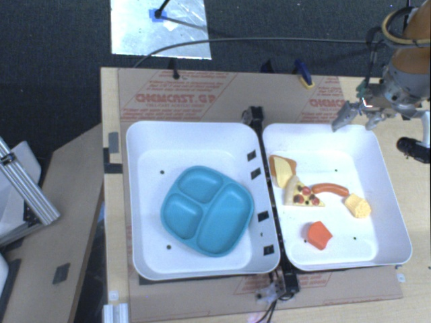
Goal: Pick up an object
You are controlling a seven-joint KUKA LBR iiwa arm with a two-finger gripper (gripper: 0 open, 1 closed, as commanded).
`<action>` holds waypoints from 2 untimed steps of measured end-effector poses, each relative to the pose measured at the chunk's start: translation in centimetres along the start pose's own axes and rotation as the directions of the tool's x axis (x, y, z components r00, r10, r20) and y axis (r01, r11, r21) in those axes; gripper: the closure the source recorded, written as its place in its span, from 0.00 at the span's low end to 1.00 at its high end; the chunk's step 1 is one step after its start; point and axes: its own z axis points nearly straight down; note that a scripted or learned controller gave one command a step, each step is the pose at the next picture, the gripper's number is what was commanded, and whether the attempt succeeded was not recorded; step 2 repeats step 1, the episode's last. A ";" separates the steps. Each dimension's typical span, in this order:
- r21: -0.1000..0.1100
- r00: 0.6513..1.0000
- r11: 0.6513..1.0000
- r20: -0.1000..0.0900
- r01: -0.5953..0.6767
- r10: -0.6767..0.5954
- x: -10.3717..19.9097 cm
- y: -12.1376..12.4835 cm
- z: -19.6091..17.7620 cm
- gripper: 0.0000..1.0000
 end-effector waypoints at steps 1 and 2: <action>0.004 1.000 1.000 -0.001 0.002 -0.002 0.4 -0.1 6.2 0.00; 0.004 1.000 1.000 -0.001 0.002 -0.002 0.4 -0.1 6.2 0.00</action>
